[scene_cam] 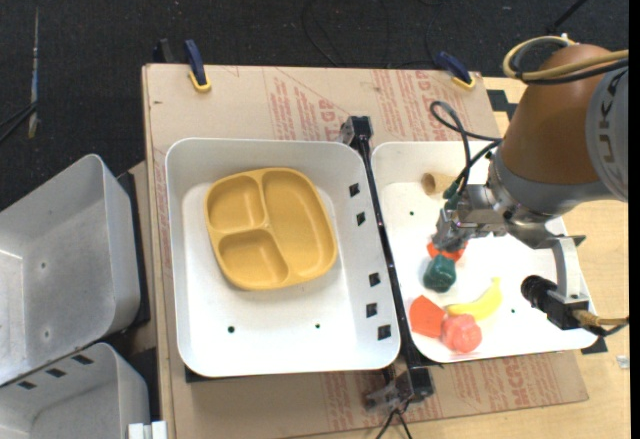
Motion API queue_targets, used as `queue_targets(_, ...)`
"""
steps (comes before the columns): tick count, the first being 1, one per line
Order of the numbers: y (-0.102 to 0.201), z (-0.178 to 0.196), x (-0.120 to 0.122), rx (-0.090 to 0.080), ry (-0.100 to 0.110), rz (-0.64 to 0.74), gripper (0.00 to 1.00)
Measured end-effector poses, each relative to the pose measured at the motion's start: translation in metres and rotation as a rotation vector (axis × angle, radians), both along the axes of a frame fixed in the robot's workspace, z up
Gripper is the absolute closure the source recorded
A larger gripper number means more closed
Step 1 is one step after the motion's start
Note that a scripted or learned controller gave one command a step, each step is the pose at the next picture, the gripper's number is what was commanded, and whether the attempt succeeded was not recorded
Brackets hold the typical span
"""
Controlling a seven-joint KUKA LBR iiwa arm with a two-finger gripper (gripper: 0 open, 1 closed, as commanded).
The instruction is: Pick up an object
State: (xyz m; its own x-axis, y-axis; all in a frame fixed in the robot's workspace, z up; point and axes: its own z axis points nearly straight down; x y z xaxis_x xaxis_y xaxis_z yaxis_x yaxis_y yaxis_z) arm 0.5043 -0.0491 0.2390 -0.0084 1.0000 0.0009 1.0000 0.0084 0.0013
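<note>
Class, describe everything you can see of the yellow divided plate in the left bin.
The yellow plate is a rounded-square tray that looks like matte plastic, moulded with three compartments: two smaller ones along the far side and one wider one nearer the camera. It lies flat and right way up on the floor of the left bin, turned slightly askew, towards the bin's far half. Nothing sits in it or touches it apart from the bin.
</note>
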Motion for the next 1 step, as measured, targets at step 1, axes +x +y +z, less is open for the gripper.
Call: queue_targets(1, 0.0601, -0.0112, 0.0013, 0.001, 0.004, 0.0, 1.0)
